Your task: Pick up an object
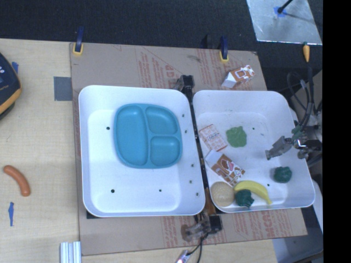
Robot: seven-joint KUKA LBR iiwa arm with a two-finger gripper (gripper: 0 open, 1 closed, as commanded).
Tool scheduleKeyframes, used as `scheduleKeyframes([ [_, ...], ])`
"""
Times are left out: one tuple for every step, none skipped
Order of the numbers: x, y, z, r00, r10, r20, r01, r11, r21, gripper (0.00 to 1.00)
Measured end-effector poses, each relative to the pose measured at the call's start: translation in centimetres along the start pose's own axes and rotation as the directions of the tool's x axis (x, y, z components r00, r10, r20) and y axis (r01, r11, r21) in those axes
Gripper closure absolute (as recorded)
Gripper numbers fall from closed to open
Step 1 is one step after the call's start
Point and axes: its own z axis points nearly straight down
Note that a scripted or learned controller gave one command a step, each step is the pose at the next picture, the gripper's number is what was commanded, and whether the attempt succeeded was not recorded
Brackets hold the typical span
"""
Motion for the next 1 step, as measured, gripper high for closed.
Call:
scheduleKeyframes([
  [-3.34,-0.13,10.58,1.0,-0.001,0.0,0.001,1.0,0.001,0.0],
])
